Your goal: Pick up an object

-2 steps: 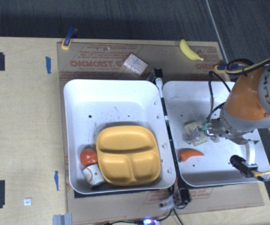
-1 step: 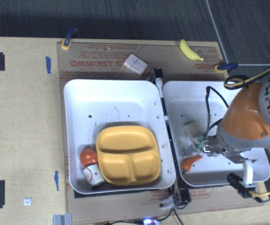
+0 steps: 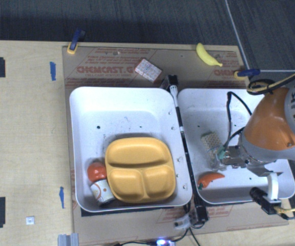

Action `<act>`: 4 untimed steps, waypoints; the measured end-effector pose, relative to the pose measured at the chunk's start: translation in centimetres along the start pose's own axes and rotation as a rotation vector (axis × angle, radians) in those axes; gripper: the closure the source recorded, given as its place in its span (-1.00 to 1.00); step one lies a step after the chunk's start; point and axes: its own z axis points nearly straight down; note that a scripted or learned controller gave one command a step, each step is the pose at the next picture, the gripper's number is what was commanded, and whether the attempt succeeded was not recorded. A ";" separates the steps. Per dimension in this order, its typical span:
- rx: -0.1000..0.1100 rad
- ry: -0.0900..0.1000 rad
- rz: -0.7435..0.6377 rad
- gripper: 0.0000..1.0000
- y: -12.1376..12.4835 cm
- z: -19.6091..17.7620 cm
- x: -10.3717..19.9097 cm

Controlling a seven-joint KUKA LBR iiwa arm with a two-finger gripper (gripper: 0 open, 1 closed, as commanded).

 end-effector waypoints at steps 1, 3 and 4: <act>0.000 0.000 0.000 -1.00 0.0 0.0 0.0; 0.003 0.001 -0.002 -1.00 -0.1 1.0 0.2; 0.003 0.000 -0.001 -1.00 -0.1 1.0 0.3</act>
